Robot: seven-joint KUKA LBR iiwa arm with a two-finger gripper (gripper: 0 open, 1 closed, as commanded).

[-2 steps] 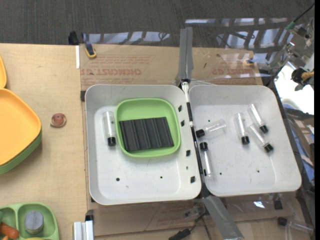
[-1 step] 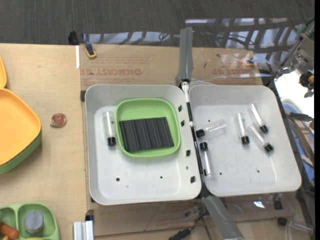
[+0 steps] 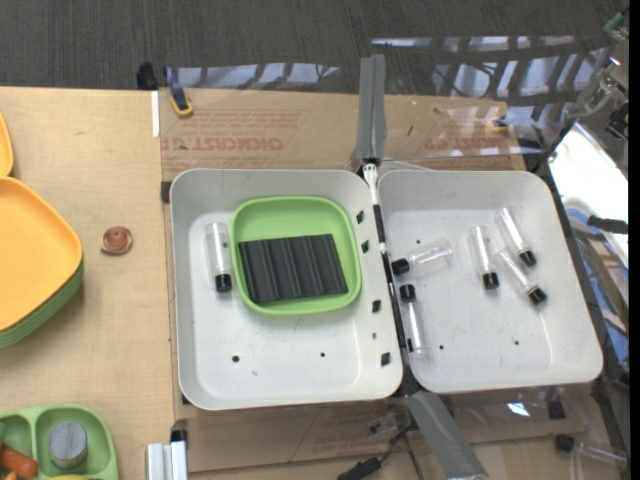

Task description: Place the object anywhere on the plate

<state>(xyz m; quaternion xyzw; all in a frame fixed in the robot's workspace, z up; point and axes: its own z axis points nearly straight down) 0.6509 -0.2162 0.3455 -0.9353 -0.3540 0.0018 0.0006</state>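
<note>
Camera view, left to right: at the worktop's 9 o'clock edge sits a stack of orange plates [image 3: 30,258], with a small reddish-brown round knob [image 3: 118,239] just to its 3 o'clock. At 7 o'clock a green compartment tray [image 3: 40,420] holds a grey round piece [image 3: 68,444] in one cell and something orange [image 3: 10,460] in the next.

A flattened cardboard sheet [image 3: 260,143] lies under the bins. Its red print reads mirrored, and one word looks like "CHEMCAST" (the smaller lines are too faint to read).

The left bin [image 3: 290,368] holds a green plate [image 3: 295,215] in its 12 o'clock half. A black ribbed slab [image 3: 297,268] lies flat on the plate and covers most of its floor. A clear tube with a black cap [image 3: 218,256] lies on the bin floor at the plate's 9 o'clock, just beside the rim, with its cap pointing to 6 o'clock. It is off the plate, and I cannot tell whether it touches the rim.

The right bin [image 3: 500,358] holds five more capped tubes. One lies against the left wall [image 3: 411,320] and one lies crosswise [image 3: 422,259] near that wall. Further toward 3 o'clock is an upright-lying one [image 3: 485,258], then two slanted ones [image 3: 515,236] [image 3: 522,278] close together.

How far the end effector is open, and whether it has hold of anything, cannot be told.
</note>
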